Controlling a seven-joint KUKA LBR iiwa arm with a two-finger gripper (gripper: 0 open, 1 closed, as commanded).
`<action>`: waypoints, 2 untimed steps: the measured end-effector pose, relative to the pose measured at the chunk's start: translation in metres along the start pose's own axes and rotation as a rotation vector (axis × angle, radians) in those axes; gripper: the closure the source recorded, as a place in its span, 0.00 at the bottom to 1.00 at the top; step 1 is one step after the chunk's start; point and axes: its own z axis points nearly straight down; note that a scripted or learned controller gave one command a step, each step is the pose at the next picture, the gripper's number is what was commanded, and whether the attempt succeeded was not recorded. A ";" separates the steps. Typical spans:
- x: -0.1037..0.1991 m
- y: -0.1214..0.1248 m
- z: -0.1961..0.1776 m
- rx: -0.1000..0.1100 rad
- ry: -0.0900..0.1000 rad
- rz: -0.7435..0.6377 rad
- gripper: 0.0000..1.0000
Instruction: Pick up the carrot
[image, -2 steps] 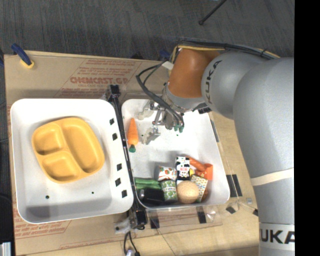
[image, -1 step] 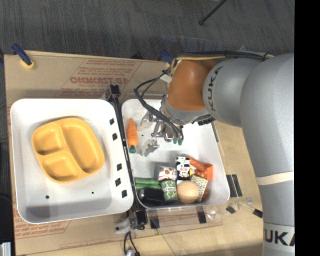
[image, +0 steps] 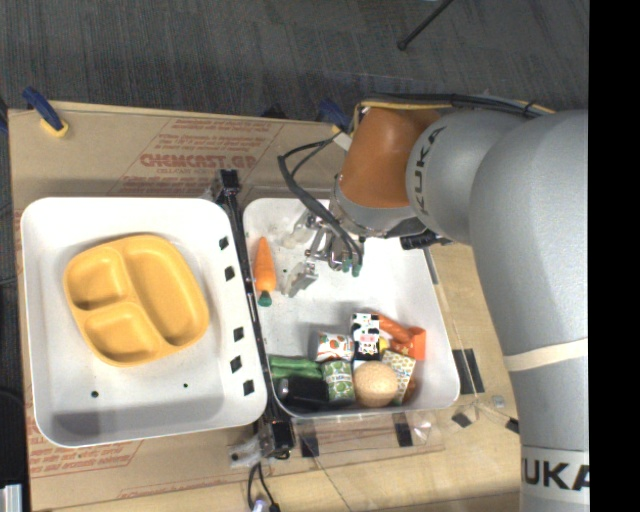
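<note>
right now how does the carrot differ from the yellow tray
The carrot is small, slim and orange with a green end; the yellow tray is broad, flat and split into three compartments. The carrot lies in the right bin by its left wall, near the gripper; the yellow tray sits alone in the left bin. Both rest on a bin floor, unheld.

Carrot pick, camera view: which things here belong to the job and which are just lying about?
Belonging to the job:
- carrot, by the right bin's left wall
- tool, above that bin, right of the carrot

Lying about:
- yellow divided tray in the left bin
- pile of toy food at the right bin's near end
</note>
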 end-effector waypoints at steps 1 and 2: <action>0.013 0.014 0.001 0.000 0.006 0.030 0.00; 0.008 0.005 0.001 0.001 0.002 0.321 0.00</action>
